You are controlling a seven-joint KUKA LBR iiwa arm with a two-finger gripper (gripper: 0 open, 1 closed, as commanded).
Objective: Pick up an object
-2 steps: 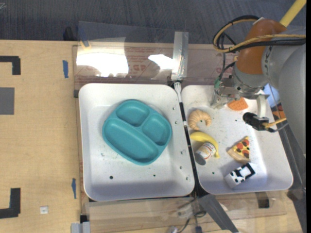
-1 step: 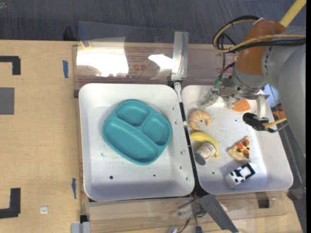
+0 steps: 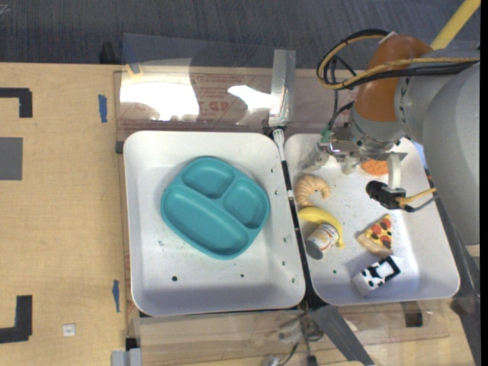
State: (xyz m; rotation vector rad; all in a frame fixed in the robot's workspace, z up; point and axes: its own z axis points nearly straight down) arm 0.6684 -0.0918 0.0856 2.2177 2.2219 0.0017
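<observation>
My gripper (image 3: 347,157) hangs low over the far end of the right bin (image 3: 435,277), under the orange wrist band (image 3: 389,71). An orange object (image 3: 374,167) lies just to its right, partly hidden by it. A croissant (image 3: 311,187) lies a little below and left of the gripper, apart from it. Further toward the front are a yellow banana (image 3: 320,219), a small can (image 3: 324,238), a pizza slice toy (image 3: 377,235) and a black-and-white block (image 3: 377,273). Nothing shows held in the gripper.
A teal divided plate (image 3: 216,206) lies in the left bin (image 3: 145,273). A black piece with an orange cable (image 3: 387,194) hangs over the right bin beside the arm. A clear panel (image 3: 198,90) stands behind the bins.
</observation>
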